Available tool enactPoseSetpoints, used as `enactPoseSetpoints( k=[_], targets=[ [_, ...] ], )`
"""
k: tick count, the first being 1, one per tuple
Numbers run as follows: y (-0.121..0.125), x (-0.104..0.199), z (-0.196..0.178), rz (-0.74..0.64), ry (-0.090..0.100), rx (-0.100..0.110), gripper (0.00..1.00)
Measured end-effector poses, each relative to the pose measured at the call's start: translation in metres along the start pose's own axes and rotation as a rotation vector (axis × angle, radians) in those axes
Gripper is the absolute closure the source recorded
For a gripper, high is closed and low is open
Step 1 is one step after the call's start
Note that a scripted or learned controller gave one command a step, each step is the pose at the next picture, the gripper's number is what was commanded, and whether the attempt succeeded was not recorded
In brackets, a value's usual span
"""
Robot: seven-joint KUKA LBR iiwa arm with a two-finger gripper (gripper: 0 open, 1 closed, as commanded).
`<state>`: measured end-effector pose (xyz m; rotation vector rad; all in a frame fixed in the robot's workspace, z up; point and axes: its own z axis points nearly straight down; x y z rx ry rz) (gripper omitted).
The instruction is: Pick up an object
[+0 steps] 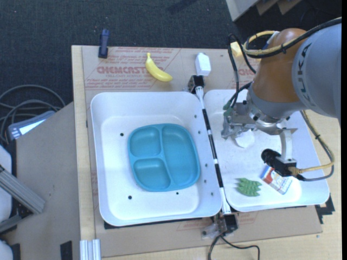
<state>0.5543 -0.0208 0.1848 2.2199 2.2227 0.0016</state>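
My gripper (233, 130) hangs low over the upper left part of the right bin (309, 145). A small white rounded object (245, 140) lies in that bin, right beside the gripper's tip and partly hidden by it. Nearer the front of the same bin lie a green leafy toy (249, 187) and a small red, white and blue packet (276, 180). The grey arm with its orange band (279, 69) reaches in from the right and covers the back of this bin.
The left bin (108, 145) holds a blue divided plate (163, 156). On the cardboard behind the bins lie a yellow banana (156, 69), a white block (203, 64) and a dark blue item (103, 42). A black clip strip (209, 140) joins the bins.
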Motion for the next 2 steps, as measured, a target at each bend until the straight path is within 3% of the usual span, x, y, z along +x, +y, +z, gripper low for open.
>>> enactPoseSetpoints(
  k=[1,2],
  targets=[
    [0.0,0.0,0.0,0.001,0.0,0.001,0.0],
    [0.039,-0.034,-0.04,0.002,-0.001,-0.001,0.0]
  ],
)
